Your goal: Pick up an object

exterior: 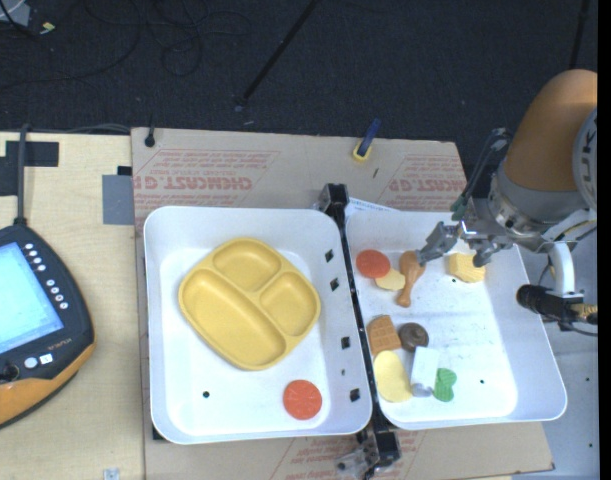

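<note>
My gripper (pixel 462 247) hangs over the far part of the right bin (pixel 530 368), its fingers spread open. A yellow cheese-like block (pixel 467 269) lies just below and between the fingertips, not gripped. Left of it rests a brown drumstick (pixel 409 277) on a pale yellow piece (pixel 389 282), beside an orange-red disc (pixel 373 263). Nearer the front lie a tan waffle piece (pixel 383 333), a brown mushroom shape (pixel 414 335), a yellow oval (pixel 391 377), a white block (pixel 424 368) and a green item (pixel 444 384).
The left bin (pixel 175 258) holds a yellow divided plate (pixel 249 302) and a red disc (pixel 303 399). A black divider (pixel 347 308) runs between the bins. A teach pendant (pixel 30 318) lies at the far left of the bench.
</note>
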Controlling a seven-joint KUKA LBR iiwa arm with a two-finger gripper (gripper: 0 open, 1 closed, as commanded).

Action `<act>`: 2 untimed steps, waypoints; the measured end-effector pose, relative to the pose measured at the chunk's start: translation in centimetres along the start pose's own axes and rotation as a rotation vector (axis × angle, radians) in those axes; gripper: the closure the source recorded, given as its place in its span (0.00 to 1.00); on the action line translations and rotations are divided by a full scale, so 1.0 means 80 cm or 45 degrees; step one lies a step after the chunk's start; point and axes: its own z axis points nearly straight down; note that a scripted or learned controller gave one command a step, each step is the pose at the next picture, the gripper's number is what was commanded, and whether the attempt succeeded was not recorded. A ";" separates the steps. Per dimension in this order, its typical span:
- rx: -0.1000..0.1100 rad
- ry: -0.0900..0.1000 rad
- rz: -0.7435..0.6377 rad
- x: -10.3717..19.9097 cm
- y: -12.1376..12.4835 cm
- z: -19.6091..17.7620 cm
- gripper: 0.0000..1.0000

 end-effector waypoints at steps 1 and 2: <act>0.006 0.002 0.000 -0.001 0.000 -0.009 1.00; -0.018 -0.001 -0.005 0.061 -0.027 -0.193 1.00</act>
